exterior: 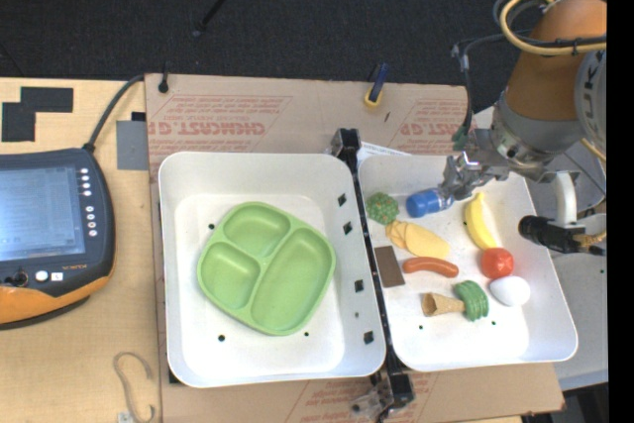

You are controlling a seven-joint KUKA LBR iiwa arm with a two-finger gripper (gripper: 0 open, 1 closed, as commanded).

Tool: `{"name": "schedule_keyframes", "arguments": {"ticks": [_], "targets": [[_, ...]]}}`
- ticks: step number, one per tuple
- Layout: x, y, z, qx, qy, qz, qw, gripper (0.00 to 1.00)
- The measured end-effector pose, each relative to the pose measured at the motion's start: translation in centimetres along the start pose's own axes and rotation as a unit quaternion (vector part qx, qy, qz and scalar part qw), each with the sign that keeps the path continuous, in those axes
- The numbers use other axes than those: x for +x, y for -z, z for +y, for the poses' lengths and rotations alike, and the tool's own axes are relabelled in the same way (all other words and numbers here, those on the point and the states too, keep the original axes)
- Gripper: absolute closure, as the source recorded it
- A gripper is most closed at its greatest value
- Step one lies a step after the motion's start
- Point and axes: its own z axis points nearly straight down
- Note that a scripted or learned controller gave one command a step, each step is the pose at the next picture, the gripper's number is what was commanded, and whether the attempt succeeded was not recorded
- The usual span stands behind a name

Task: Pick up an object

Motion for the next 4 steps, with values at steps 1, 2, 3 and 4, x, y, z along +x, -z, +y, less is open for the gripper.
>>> {"name": "schedule_keyframes", "arguments": {"ticks": [1,2,3,4], "targets": [[1.1,-0.7,-4.8,0.003,-0.003,0.001,1.0000,1.00],[2.9,0.3,-9.4,0.003,-0.002,0.001,1.0000,1.00],[4.2,0.4,-9.8,0.002,0.001,0.001,1.0000,1.00],[4.5,-0.8,-9.8,0.003,-0.001,0.000,1.0000,1.00]]}}
